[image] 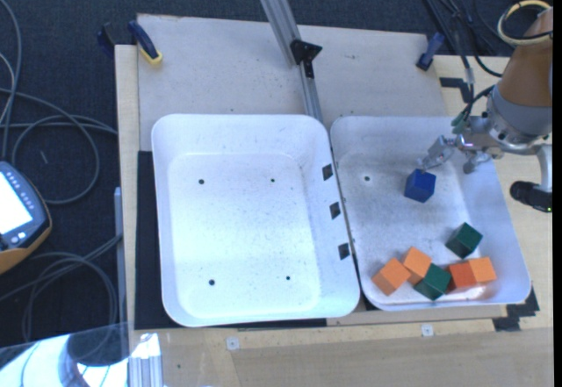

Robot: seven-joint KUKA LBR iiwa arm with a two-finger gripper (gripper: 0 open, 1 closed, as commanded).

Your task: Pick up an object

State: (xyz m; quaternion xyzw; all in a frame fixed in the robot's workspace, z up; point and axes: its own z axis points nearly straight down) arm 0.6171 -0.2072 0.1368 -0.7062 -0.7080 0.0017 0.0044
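A blue cube (420, 185) rests on the floor of the right bin (378, 129), near its middle. My gripper (453, 161) hangs just up and to the right of it, reaching in from the right edge. Its two fingers stand spread apart with nothing between them, so it is open. Along the bin's front edge lie several more blocks: a dark green cube (464, 239), two orange cubes (392, 274) (416, 261), another green cube (432, 283), and a red-orange and orange pair (472, 272).
The left bin (167, 135) lies beside the right one, with black clips (335, 210) along the shared wall. A slanted metal rail (279, 8) crosses the bench at the back. Clamps sit at the bench's far corners.
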